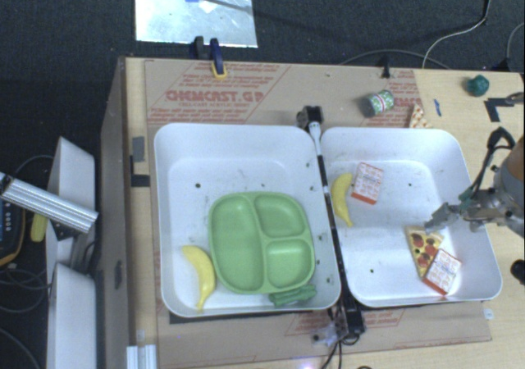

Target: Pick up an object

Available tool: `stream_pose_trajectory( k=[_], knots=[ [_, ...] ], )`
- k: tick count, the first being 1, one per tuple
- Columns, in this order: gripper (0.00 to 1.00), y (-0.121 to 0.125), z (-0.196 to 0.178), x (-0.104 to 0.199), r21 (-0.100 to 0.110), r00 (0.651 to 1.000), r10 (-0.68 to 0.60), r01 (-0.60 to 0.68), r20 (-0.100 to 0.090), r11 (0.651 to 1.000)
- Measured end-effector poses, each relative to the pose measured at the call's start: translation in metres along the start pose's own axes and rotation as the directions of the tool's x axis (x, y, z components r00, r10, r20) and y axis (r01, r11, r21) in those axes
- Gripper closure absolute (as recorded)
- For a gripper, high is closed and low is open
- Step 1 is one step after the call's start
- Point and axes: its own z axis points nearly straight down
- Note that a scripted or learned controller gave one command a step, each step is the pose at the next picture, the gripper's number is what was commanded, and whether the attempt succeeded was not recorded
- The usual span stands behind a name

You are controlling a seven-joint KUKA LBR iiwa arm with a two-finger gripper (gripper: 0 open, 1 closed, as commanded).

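Pizza slice toy (422, 246) lies in the right bin (394, 293), just beside the pincer (439, 216) reaching in low from the right; its opening cannot be told. Nearby lie a banana (340, 199) and two small cartons.

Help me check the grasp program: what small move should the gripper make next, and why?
Probably a short drop straight down onto the pizza slice. The gripper sits in the right bin with its tip just above that slice, and nothing shows between its fingers. The red-and-white packet lies against the slice's lower end, so a slight stay toward the upper end seems safer.
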Motion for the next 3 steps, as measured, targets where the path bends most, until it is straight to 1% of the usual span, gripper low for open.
stream_pose_trajectory(
  k=[1, 2, 3],
  knots=[
    [0.0, 0.015, 0.089, 0.016, -0.006, 1.0, -0.001, 0.001, 0.002, 1.0],
    [0.0, 0.001, 0.089, 0.016, -0.008, 1.0, -0.001, 0.001, 0.003, 1.0],
    [1.0, 0.0, 0.081, 0.017, -0.002, 1.0, -0.002, 0.002, 0.0, 1.0]
  ],
)
